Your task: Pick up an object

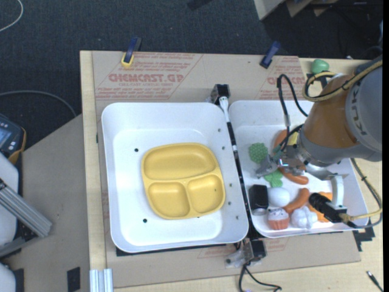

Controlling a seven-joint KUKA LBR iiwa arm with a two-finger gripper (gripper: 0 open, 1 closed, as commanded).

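My gripper (pixel 272 166) is low in the right bin (pixel 243 117), coming in from the right under the orange-banded wrist. It sits among several small toys: a dark green knobbly piece (pixel 259 151) just left of it, a light green piece (pixel 274 179) right below it, and a red-orange sausage shape (pixel 296 177) at its right side. Nothing can be seen held in it. Nearer the front lie a white ball (pixel 280 196), a black block (pixel 259 197), an orange carrot-like piece (pixel 296 200), a small cupcake toy (pixel 279 219) and a white lump (pixel 301 219).
The left bin (pixel 118 163) holds a yellow divided plate (pixel 181 180). A black divider clip (pixel 220 93) sits at the back between the bins. A green ball (pixel 320 66) rests on the cardboard behind the right bin. The arm covers the right bin's right half.
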